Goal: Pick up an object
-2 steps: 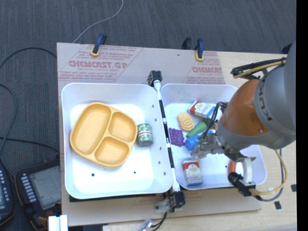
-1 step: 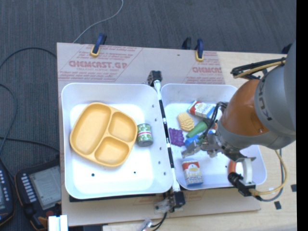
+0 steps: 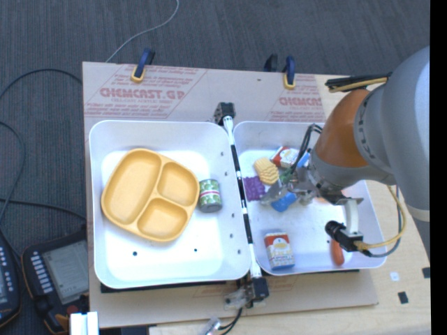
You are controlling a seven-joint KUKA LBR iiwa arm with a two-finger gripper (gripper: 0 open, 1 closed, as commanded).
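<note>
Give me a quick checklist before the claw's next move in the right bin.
1. Claw over the right bin: ok.
2. Claw near a target, the blue object: ok.
3. Object seen between the claw's tips: cannot tell.
4. Crowding: yellow waffle piece and purple item lie close by: not ok.
5. Small carton apart from the claw: ok.
6. Yellow divided plate and can in the left bin, out of the way: ok.
</note>
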